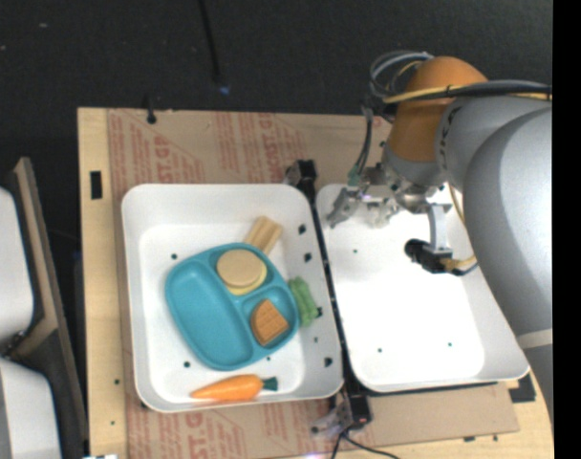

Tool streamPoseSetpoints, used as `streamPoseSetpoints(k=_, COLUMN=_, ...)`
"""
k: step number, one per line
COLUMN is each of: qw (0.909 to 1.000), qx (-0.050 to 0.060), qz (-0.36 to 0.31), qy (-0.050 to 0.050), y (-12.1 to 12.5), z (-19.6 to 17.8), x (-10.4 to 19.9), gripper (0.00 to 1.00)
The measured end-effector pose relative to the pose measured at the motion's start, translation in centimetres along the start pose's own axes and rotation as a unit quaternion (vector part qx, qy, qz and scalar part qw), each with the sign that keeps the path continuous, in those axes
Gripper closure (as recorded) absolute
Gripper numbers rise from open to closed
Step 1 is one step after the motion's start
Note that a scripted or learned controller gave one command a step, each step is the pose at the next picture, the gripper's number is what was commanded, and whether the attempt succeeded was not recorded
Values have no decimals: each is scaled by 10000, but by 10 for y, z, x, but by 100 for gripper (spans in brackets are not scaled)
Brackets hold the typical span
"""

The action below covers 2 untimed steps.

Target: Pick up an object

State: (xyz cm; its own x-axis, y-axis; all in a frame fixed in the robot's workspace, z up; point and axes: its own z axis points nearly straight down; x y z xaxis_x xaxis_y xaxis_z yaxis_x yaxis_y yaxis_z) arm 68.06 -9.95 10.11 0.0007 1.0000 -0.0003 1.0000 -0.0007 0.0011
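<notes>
The left bin [147, 256] holds a blue divided tray [204, 318]. On the tray lie a round tan biscuit [243, 269] and a brown toast-like piece [269, 321]. A pale wooden block [264, 233] leans at the tray's back edge, and a green piece [303, 301] pokes out at its right side. An orange carrot [235, 387] lies along the bin's front wall. My gripper [372, 204] hangs over the back left corner of the right bin [415, 342], well apart from all these objects, and I see nothing in it.
The grey arm with its orange band [429, 103] covers the right bin's back right part. A black part with a cable [429, 253] hangs below the wrist. A black clamp [300, 172] sits between the bins at the back. White boxes [4, 295] stand at the far left.
</notes>
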Motion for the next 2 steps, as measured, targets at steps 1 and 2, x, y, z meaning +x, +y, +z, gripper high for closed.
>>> streamPoseSetpoints(k=1, qw=10000, qx=19, qz=6, qy=-8, y=8, z=0, x=2, gripper=0)
streamPoseSetpoints(k=2, qw=10000, qx=10, qz=6, qy=-6, y=6, z=0, x=1, gripper=0)
